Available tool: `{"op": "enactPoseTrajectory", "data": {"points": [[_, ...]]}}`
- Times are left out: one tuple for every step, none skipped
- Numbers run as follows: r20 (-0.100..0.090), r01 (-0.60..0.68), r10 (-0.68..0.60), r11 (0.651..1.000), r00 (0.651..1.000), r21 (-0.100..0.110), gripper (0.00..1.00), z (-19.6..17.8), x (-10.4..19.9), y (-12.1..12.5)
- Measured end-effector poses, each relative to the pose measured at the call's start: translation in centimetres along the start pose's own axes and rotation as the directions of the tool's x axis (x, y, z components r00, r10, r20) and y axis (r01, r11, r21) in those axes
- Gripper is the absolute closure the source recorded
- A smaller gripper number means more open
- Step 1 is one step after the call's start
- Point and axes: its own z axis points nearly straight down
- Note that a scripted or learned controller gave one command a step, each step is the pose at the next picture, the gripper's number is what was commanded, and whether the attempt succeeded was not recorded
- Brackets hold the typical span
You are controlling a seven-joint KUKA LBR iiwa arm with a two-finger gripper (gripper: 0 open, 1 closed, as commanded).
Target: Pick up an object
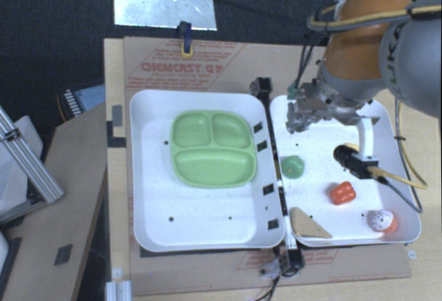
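Gripper [298, 120] hangs over the right bin [407, 224], at its 10 o'clock corner; finger state: cannot tell. Nothing seen between the fingers. Green round object [293, 166] lies just below, at 6 o'clock from gripper. Red pepper-like piece [342, 192] at 4 o'clock, tan wedge [309, 224] at the bin's 7 o'clock. Green divided plate [212, 148] sits in left bin [148, 224].

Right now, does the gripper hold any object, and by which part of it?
Nothing is seen held. The gripper is above the right bin, apart from the green piece below it.
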Motion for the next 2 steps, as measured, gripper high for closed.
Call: {"op": "enactPoseTrajectory", "data": {"points": [[0.0,0.0,0.0,1.0,1.0,0.0,1.0,-0.2,4.3,-2.6],[0.0,0.0,0.0,1.0,1.0,0.0,1.0,1.3,8.0,-4.4]]}}
